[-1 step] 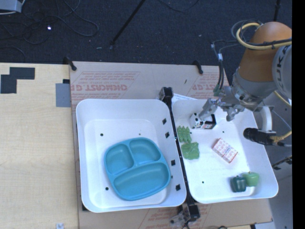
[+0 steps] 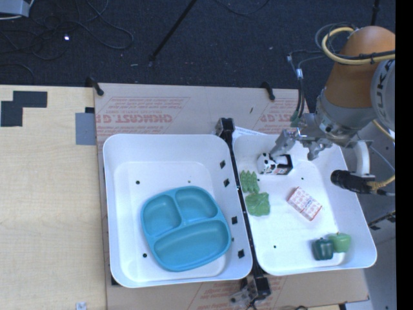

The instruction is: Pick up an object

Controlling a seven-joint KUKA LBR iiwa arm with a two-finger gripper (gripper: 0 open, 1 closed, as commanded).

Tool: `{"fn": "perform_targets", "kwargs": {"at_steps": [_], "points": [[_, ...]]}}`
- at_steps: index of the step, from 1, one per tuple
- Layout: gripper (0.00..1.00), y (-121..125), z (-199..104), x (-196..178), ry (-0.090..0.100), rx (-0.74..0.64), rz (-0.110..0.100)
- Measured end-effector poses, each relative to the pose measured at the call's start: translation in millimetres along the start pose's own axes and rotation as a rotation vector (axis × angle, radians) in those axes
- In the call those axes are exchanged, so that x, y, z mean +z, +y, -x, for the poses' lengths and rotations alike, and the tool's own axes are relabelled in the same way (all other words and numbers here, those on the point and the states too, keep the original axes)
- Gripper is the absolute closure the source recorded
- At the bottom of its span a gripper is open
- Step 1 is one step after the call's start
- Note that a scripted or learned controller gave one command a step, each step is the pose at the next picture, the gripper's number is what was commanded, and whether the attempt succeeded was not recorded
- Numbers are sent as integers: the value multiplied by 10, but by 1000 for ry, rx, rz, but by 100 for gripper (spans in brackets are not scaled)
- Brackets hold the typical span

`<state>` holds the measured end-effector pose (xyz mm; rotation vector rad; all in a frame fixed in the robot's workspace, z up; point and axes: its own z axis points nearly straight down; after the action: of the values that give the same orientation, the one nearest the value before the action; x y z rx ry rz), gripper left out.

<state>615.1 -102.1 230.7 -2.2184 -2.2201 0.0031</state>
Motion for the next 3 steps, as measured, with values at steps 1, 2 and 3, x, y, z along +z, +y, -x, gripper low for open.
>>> {"fn": "perform_targets", "kwargs": {"at_steps": [1,2,3], "points": [[0,-18,-58,449,0,2,-3],[0,48,-18,928,0,1,-3],[0,77,-34,1405,2,3,8]]}}
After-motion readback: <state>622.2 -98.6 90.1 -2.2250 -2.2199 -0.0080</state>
